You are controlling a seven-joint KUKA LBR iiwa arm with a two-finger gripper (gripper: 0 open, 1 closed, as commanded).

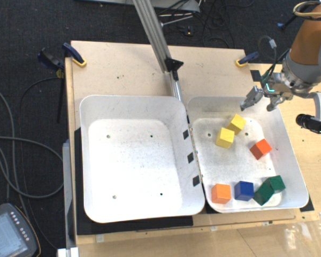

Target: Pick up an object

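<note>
Right white bin (289, 143): 2 yellow cubes (231, 131), 2 orange (260, 149), 1 blue (244, 190), 2 green (269, 189). Hand (261, 101) w/ fingers apart, holding nothing, over beige wooden counter (128, 68); dark carpet floor (27, 31).

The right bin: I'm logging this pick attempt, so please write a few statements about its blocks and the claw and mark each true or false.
1. All blocks lie in the right bin. True.
2. Two yellow blocks sit close together near its upper middle. True.
3. The claw holds the blue block. False: the claw is open over the bin's upper edge with nothing between its fingers; the blue block lies by the lower rim.
4. The green blocks lie in the left bin. False: they are in the right bin's lower right corner.
</note>
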